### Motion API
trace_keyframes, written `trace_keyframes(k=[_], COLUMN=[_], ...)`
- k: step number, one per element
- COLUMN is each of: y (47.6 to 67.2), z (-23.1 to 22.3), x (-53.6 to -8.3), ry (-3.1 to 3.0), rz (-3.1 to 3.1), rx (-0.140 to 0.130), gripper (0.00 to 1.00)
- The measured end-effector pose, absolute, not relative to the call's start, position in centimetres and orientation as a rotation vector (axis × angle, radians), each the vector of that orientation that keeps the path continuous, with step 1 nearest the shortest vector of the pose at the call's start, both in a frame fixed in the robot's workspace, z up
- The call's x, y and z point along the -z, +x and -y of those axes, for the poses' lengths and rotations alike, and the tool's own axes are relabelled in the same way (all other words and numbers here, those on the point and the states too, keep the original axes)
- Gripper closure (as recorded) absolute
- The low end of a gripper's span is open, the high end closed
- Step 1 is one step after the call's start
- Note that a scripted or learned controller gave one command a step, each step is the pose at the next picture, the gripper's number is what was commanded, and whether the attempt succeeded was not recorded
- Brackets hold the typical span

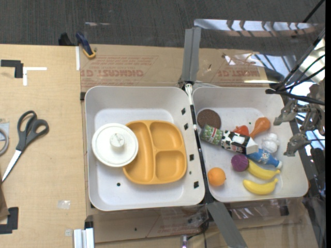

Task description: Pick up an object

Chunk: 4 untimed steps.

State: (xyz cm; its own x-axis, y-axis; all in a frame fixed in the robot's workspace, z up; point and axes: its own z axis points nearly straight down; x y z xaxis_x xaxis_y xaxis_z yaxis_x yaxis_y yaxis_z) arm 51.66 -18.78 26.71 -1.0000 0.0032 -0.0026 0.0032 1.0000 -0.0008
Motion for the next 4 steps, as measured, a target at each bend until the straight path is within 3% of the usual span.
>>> trace_keyframes(k=[1,2,3,4], y=[51.3,54.6,50.0,48.5], z=[16.4,12.7,16.5,16.3], x=[-11.7,-9.3,-9.3,-9.6], ry=[-0.097,0.035,0.025,0.182], rz=[-3.139,-3.137,-3.137,-3.115], rx=[0.000,0.001,0.002,0.005], gripper=[0.00,0.00,0.00,0.00])
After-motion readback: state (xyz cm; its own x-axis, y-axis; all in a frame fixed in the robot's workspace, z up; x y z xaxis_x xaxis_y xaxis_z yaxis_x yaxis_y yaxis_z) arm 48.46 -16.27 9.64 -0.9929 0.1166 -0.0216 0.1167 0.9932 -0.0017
